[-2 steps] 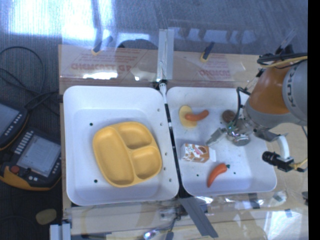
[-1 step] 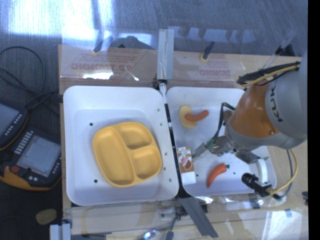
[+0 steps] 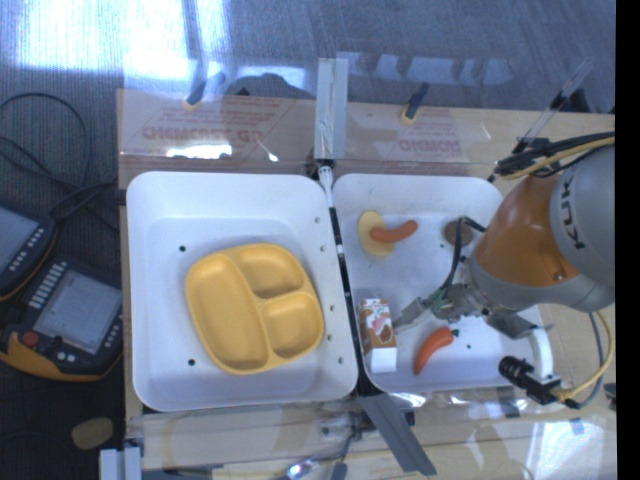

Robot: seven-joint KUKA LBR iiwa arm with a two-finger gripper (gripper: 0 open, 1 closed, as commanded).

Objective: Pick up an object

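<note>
Orange carrot (image 3: 433, 349) in right bin (image 3: 480, 373), just below hand (image 3: 432, 308), finger spread unclear

Yellow divided tray (image 3: 255, 306) in left white bin (image 3: 150, 218), orange carrot (image 3: 432, 349) right of brown-and-white carton (image 3: 377, 333), orange sausage (image 3: 394, 232) on pale yellow piece (image 3: 370, 239)
</note>
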